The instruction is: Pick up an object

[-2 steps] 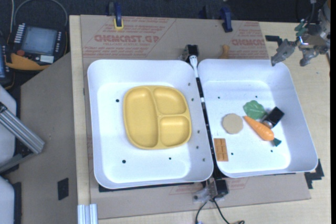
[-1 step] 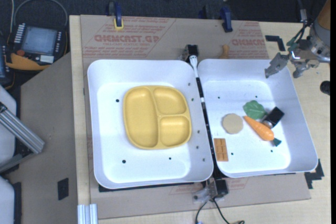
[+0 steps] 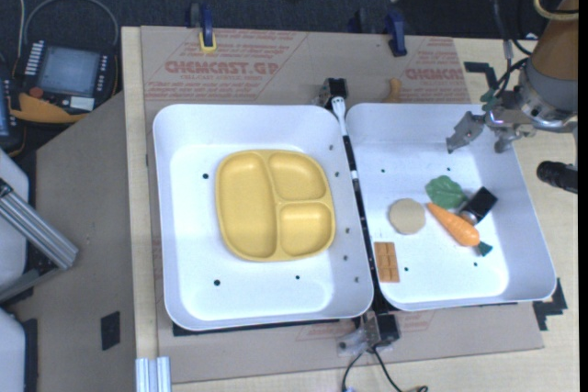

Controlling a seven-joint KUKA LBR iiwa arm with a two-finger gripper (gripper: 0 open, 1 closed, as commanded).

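Orange carrot [image 3: 455, 225] lies near the right bin's [image 3: 432, 285] lower right corner — the gripper [image 3: 484, 131], fingers spread and holding nothing, hovers by the upper right corner, so the approach step calls for descending onto it.

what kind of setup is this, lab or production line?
Most likely a robot grasping lab bench. Two white bins sit clamped on a cardboard-covered board, toy food like a carrot lies in the right one, and a teach pendant rests beside the bench.

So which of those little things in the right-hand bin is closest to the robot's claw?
The green leafy piece. It lies just below the gripper, while the carrot, the black block and the round beige disc sit farther down.
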